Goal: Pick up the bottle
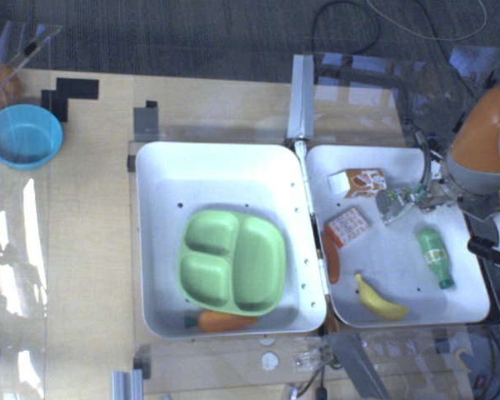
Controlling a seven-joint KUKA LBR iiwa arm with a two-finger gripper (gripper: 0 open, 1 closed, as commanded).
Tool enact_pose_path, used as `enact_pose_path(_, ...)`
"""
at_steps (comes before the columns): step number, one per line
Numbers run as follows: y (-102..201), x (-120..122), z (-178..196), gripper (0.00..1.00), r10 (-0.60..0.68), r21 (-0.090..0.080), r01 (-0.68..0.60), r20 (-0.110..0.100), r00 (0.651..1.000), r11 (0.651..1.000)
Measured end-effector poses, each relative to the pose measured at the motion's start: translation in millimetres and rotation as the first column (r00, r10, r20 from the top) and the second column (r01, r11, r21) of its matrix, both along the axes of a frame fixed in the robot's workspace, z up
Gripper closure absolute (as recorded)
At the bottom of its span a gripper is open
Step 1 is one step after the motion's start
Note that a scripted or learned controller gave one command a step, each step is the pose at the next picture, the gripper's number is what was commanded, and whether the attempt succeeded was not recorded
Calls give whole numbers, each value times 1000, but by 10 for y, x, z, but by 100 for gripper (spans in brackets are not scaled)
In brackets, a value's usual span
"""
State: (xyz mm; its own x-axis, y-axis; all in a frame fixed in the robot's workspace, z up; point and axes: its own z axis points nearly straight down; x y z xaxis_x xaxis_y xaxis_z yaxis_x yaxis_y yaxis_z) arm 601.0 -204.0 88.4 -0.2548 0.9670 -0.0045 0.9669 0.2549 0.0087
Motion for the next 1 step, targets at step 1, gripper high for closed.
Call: enact_pose_path(1, -11, -545, 8, 0, -52, 1, 52, 1, 999, 999)
